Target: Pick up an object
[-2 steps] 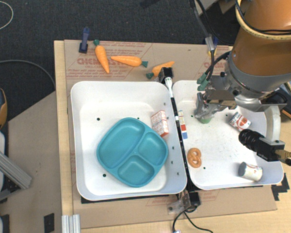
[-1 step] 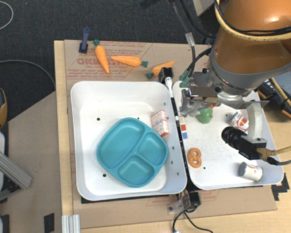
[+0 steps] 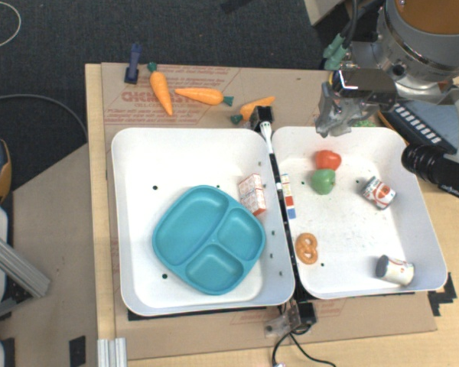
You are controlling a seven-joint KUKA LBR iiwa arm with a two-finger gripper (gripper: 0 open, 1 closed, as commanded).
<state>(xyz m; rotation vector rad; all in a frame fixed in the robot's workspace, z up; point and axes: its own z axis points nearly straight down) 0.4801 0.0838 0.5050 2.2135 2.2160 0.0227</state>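
My gripper (image 3: pixel 335 124) hangs over the far edge of the right bin (image 3: pixel 421 228), above and just behind a red tomato (image 3: pixel 328 159). Nothing shows between its fingers. Right below the tomato lies a green apple (image 3: pixel 323 180). To the right sits a small red and white can (image 3: pixel 379 193). A pretzel (image 3: pixel 307 247) lies near the bin's left wall, and a white cup with a dark end (image 3: pixel 395 269) rests on its side near the front right corner.
The left bin (image 3: pixel 130 205) holds a blue divided plate (image 3: pixel 209 238) and a small red and white carton (image 3: pixel 252 193). Three toy carrots (image 3: pixel 161 90) (image 3: pixel 201 95) (image 3: pixel 256 107) and a blue clip (image 3: pixel 132 63) lie on the cardboard behind the bins.
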